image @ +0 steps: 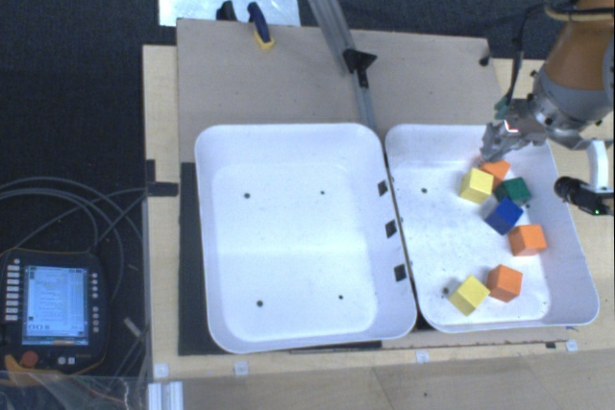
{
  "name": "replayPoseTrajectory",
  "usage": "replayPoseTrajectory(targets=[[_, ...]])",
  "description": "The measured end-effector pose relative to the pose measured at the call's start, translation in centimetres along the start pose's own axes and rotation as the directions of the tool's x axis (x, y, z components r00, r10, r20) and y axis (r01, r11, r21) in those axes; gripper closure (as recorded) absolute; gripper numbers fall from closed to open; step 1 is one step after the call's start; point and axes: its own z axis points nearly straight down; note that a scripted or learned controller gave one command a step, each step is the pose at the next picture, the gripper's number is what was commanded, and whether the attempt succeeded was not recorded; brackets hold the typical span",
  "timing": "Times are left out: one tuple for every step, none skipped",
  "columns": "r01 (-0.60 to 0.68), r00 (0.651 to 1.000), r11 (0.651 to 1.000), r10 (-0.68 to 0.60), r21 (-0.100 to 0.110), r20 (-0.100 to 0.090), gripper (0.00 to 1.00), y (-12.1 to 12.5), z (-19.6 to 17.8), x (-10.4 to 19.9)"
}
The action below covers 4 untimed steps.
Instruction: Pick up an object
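Open floor in left bin (288, 235); blocks (503, 215) crowding right bin (432, 235).

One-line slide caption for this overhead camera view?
Gripper poised at the right bin's far edge, above a cluster of yellow, orange, green and blue blocks.

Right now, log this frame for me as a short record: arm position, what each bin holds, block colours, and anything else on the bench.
arm: reaching in from the right, tool over the right bin's far edge
tool contact: just above the orange block; no grasp visible
right bin: seven blocks
block colours: two yellow, three orange, one green, one blue
left bin: no blocks
other: pendant at lower left, clamp at the back
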Motion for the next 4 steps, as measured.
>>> replayPoseTrajectory(targets=[[0.001, 1.0, 1.0, -0.001, 0.001, -0.001, 1.0, 0.2, -4.9, 0.0], [0.007, 1.0, 1.0, -0.007, 0.006, -0.005, 1.0, -0.1, -6.1, 5.5], [0.007, 1.0, 1.0, -0.007, 0.007, -0.005, 1.0, -1.1, -7.1, 11.0], [0.006, 1.0, 1.0, -0.006, 0.009, -0.005, 1.0, -2.0, -7.2, 15.5]])
